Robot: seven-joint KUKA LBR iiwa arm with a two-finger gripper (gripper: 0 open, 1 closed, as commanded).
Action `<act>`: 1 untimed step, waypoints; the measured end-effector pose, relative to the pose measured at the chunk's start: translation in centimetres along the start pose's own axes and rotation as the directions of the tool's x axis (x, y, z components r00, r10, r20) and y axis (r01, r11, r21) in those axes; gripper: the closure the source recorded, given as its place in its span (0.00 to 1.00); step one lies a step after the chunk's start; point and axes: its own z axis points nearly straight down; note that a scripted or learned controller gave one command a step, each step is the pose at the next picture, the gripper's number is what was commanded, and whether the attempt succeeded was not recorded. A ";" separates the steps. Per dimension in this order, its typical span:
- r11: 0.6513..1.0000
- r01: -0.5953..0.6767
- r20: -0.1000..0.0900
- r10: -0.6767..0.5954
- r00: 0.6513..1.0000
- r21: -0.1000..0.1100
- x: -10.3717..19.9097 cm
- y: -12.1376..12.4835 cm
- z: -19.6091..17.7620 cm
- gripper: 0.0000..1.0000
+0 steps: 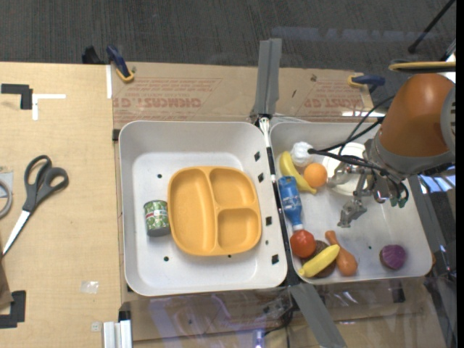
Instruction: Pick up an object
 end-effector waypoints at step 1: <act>0.998 -0.064 0.010 0.064 0.998 0.001 8.8 4.9 1.3 0.00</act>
